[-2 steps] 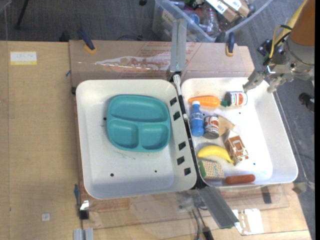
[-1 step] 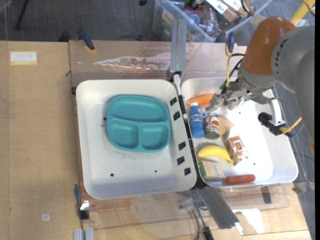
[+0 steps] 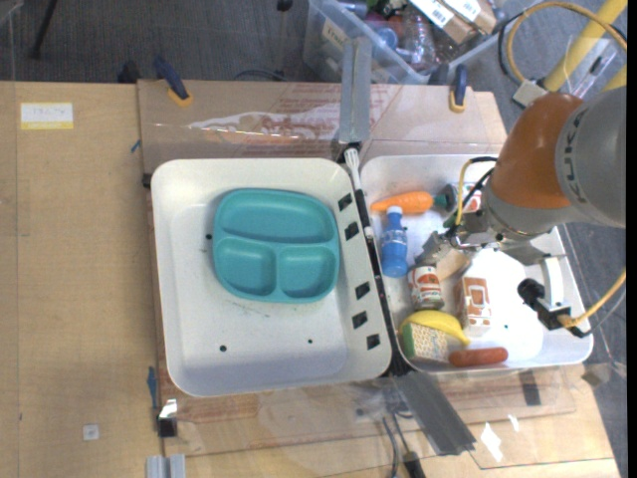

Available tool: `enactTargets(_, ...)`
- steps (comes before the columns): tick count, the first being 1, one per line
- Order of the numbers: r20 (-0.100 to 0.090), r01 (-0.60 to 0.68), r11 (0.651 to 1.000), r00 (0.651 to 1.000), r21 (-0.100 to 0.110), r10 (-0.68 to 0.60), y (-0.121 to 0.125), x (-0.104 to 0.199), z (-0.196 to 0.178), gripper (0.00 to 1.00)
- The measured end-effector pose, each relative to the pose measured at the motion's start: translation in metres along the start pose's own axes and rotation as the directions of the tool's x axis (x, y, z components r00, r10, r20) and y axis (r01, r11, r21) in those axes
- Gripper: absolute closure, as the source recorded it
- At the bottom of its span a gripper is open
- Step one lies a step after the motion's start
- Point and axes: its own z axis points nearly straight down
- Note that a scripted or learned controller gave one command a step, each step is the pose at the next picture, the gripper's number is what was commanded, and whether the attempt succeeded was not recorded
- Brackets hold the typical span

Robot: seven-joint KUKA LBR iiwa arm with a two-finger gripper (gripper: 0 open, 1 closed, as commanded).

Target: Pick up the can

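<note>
Camera view, fixed above bench, slanted downward. Left bin (image 3: pixel 179 267): shallow, white; holds teal divided plate (image 3: pixel 276 244), three compartments, set toward upper middle. Right bin (image 3: pixel 567 352): shallow, white, crowded. Contents, upper left to lower right: orange carrot-like item (image 3: pixel 403 204) near the dividing wall; blue bottle (image 3: pixel 394 244) just beside that wall, lying lengthwise; can (image 3: pixel 427 287), small, red-and-white label, standing near the bin's middle left, below the bottle; small carton (image 3: pixel 477 304) with orange print just beside the can on its right; yellow banana (image 3: pixel 438 324) over a yellow-green mesh-patterned item at lower left; red sausage-shaped item (image 3: pixel 478 357) along the lower wall. Arm (image 3: pixel 557 162): grey, orange band, entering from the right, covering the bin's upper right. Gripper (image 3: pixel 450 244): low over the bin, just above and right of the can, close to it; jaw spacing hidden by wrist body, so open or closed cannot be told. Task status: can resting on bin floor, not lifted, nothing visibly between the jaws; grasp and lift judged outstanding. Clearance: tight around the can, with bottle above, carton right, banana below; open floor mainly at bin's right centre, under the arm. Dividing wall close on the can's left; vertical approach and lift judged the clearest path.
</note>
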Motion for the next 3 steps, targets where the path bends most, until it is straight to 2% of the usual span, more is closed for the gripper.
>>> enactTargets(1, -0.006, 0.057, 0.998, 0.998, 0.008, -0.057, -0.111, 0.012, -0.011, 0.00)
enactTargets(2, 0.001, 0.079, 0.997, 0.997, -0.001, -0.079, -0.001, -0.004, 0.000, 0.00)
enactTargets(3, -0.001, 0.060, 0.998, 0.998, 0.007, -0.060, 0.070, -0.030, 0.002, 0.00)
